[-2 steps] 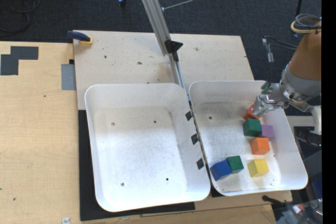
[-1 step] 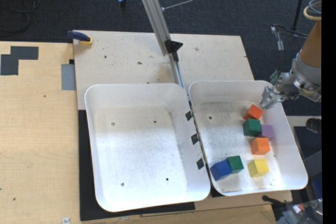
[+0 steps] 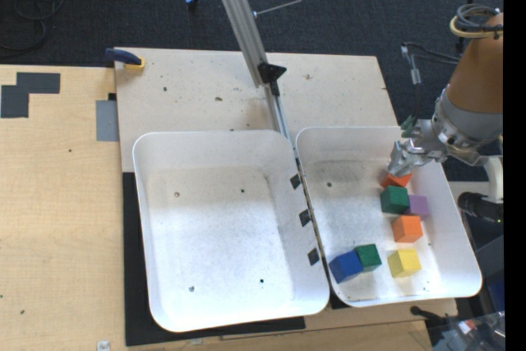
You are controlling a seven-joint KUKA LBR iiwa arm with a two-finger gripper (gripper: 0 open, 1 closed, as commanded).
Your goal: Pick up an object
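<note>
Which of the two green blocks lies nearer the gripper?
The darker green block, beside the purple block; the other green block touches the blue block.

Colour reference for your bench check. Both bins are white: the left bin point(image 3: 164, 168) carries scattered dark specks, the right bin point(image 3: 345, 152) a faint grey smudge toward 12 o'clock. In the right bin, identify the blocks by colour: a red-orange block point(image 3: 397, 178) at 1 o'clock, a dark green block point(image 3: 394, 199) and a purple block point(image 3: 419, 205) near 3 o'clock, an orange block point(image 3: 407, 228) at 4 o'clock, a yellow block point(image 3: 403, 262) at 5 o'clock, and a blue block point(image 3: 345, 265) touching a green block point(image 3: 369, 256) at 6 o'clock. The arm's band point(image 3: 479, 78) is orange. The bench top point(image 3: 205, 86) is pale beige with dark flecks.
</note>
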